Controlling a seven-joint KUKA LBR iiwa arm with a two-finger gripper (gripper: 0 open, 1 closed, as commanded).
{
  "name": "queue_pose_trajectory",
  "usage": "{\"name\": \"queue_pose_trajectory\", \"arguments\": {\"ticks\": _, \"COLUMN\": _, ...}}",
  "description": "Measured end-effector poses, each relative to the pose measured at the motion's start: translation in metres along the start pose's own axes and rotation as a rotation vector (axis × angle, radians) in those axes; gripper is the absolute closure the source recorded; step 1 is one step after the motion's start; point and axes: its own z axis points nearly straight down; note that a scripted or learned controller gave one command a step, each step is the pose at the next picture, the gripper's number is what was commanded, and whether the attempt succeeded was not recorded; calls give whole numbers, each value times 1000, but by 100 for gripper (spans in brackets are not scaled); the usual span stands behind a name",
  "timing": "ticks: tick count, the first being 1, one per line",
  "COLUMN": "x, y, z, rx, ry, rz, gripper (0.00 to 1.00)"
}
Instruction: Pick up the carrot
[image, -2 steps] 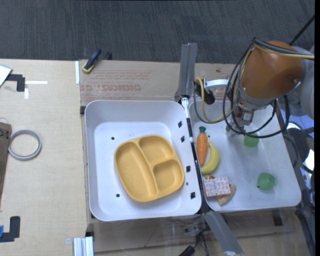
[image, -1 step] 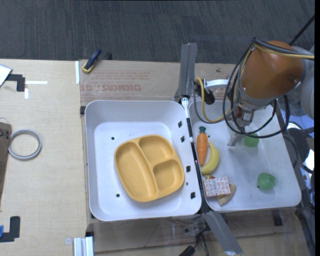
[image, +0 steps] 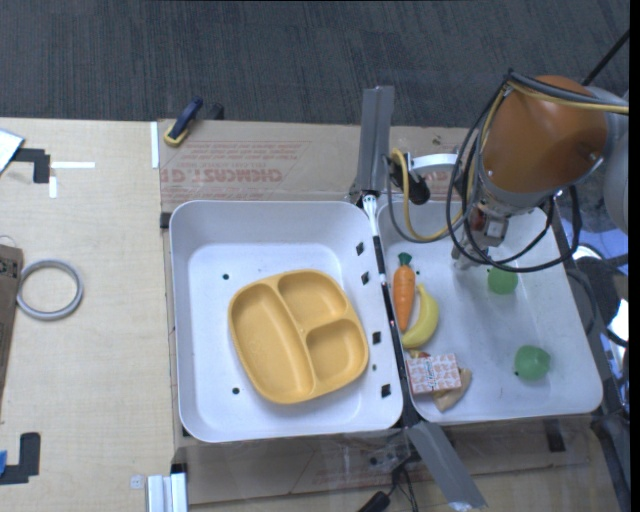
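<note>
Tool (image: 487, 232): hangs below the orange band of the arm (image: 540, 130), over the upper part of the right bin (image: 570, 400), wrapped in dark cables; whether it is released or clenched cannot be told from this slant. Nothing is seen in its grasp.

Carrot (image: 403, 292): orange with a green top, lying lengthwise against the left wall of the right bin, green end toward 12 o'clock. From the tool it sits toward 8 o'clock, apart from it.

Banana (image: 425, 318): yellow, touching the carrot on its 3 o'clock side, curving around its lower half. Judgement: wall on one flank and banana on the other leave little room for a grasp across the carrot.

Snack packet (image: 434, 374): at 6 o'clock of the banana, near the front of the bin, with a brownish item under it.

Green pieces: one (image: 502, 282) just below the tool, another (image: 532, 362) toward 5 o'clock of it.

Yellow divided plate (image: 297, 336): centred in the left bin (image: 200, 250), three compartments, nothing in them.

Table (image: 80, 400): carries a tape ring (image: 47, 289) at 9 o'clock of the bins.

Judgement: the task is not yet begun.
</note>
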Motion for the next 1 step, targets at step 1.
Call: {"name": "queue_pose_trajectory", "arguments": {"ticks": 1, "x": 0, "y": 8, "z": 10, "rx": -3, "ry": -3, "rz": 5, "gripper": 100}}
